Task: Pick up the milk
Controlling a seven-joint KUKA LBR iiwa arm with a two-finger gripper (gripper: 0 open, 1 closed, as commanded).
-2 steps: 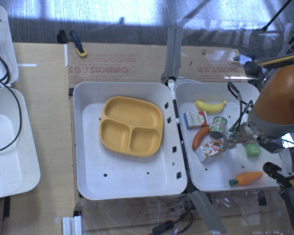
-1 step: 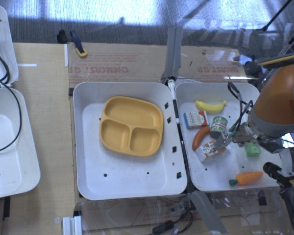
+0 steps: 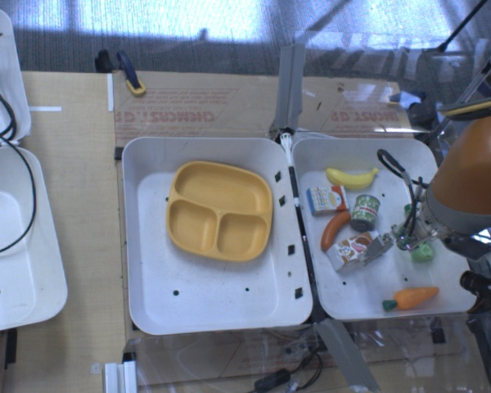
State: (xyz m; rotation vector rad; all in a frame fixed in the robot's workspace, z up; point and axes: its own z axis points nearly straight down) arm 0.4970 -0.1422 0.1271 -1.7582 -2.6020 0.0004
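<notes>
The milk carton (image 3: 350,250), white with brown and red print, lies on its side in the middle of the right bin (image 3: 344,301). My gripper (image 3: 385,246) comes in low from the right and sits against the carton's right end. The carton rests on the bin floor. The arm's grey wrist and orange band (image 3: 473,166) hang over the bin's right side and hide part of it.
Around the carton lie an orange sausage (image 3: 335,227), a green can (image 3: 365,211), a small white and orange box (image 3: 326,199), a banana (image 3: 351,177), a green piece (image 3: 424,253) and a carrot (image 3: 412,298). A yellow divided plate (image 3: 219,210) sits in the left bin (image 3: 147,301).
</notes>
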